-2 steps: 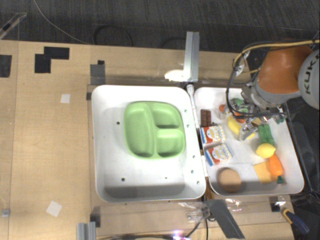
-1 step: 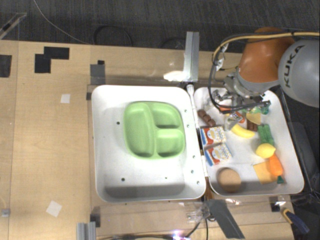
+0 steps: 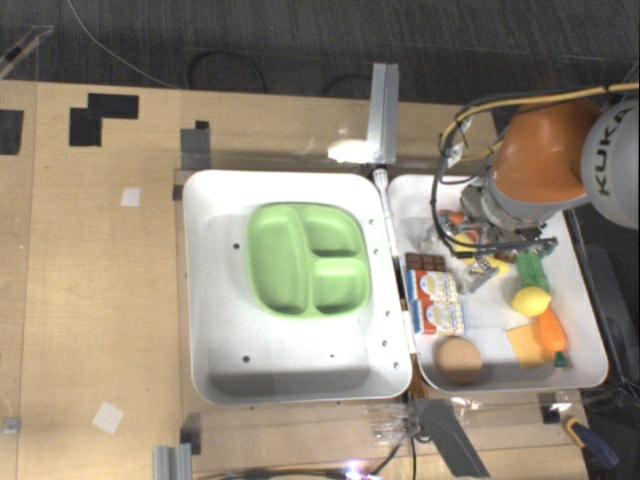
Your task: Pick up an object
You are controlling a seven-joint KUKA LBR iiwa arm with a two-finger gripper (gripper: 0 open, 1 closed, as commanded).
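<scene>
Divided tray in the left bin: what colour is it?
Light green; the divided tray shows plainly in the camera view, lying in the left bin.

We have one fixed cam above the bench, looking down at a slant, far enough back to frame both bins, left bin mid-frame, right bin near our right edge, arm entering from the right
</scene>
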